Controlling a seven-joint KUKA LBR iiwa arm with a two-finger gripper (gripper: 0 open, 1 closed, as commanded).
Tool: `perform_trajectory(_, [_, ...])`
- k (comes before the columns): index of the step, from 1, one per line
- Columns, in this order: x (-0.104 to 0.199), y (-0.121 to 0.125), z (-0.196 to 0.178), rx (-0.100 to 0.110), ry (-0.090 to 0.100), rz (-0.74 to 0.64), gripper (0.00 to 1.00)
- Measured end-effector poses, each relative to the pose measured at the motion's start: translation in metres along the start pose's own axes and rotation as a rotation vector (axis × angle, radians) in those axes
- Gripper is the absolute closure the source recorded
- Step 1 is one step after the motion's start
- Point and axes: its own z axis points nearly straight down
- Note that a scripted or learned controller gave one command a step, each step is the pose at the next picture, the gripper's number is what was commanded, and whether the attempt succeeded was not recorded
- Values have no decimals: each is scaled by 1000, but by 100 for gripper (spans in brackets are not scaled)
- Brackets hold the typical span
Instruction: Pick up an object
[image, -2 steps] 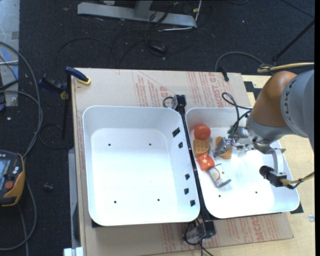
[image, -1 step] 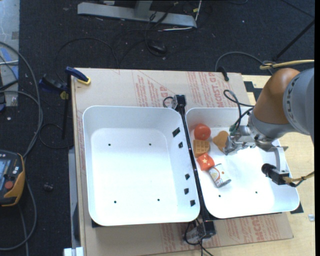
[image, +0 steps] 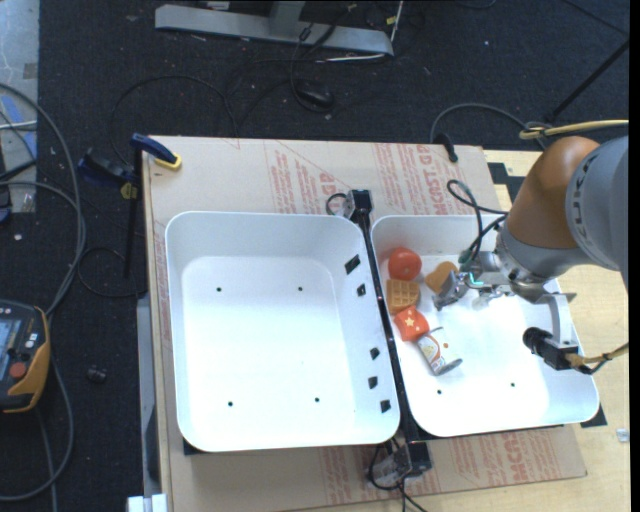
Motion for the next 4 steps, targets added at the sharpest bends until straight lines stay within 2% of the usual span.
perform_trajectory(1, [14,38,-19,-2,-1,-68,0])
perform_trajectory(2, [51,28,7,-6,-1,-1,0])
perform_trajectory(3, [48,58,7,-2,0,-1,0])
perform_trajectory(4, [4,70,9,-2,-1,2,0])
